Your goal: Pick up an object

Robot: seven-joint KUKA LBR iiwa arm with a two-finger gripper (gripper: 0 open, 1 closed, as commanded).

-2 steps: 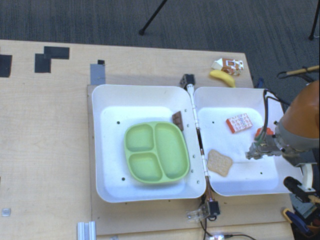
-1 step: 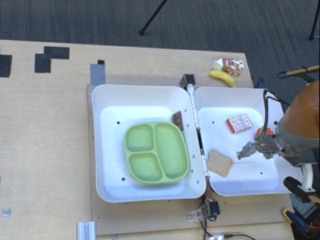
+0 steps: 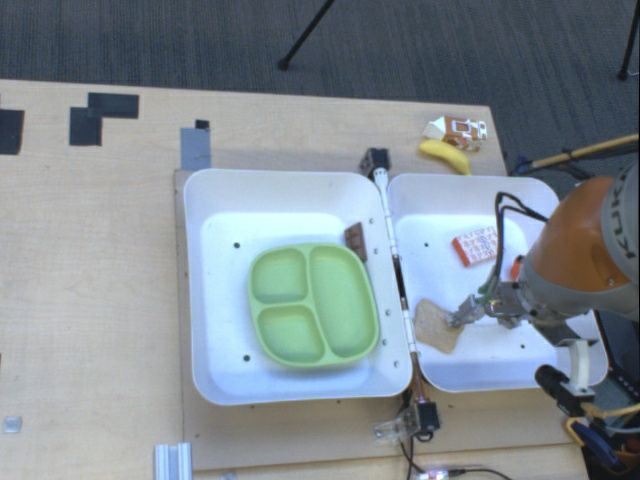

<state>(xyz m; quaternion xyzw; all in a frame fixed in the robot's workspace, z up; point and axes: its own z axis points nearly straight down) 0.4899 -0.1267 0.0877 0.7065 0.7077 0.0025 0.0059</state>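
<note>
Tan flat piece (image 3: 436, 325) lies at the lower left of the right bin (image 3: 440, 368), against its left wall; the gripper (image 3: 466, 315) sits just right of it, fingertips at its edge, grip state cannot be told; red packet (image 3: 476, 246) lies upper centre of that bin; green divided plate (image 3: 312, 306) fills the left bin (image 3: 215, 268); banana (image 3: 444, 155) rests on the bench above.

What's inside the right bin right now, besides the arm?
In the right bin: a red-and-white packet toward the back and a flat tan piece near the front left, with the gripper right beside it. The arm covers the bin's right portion, so anything there is hidden.
</note>
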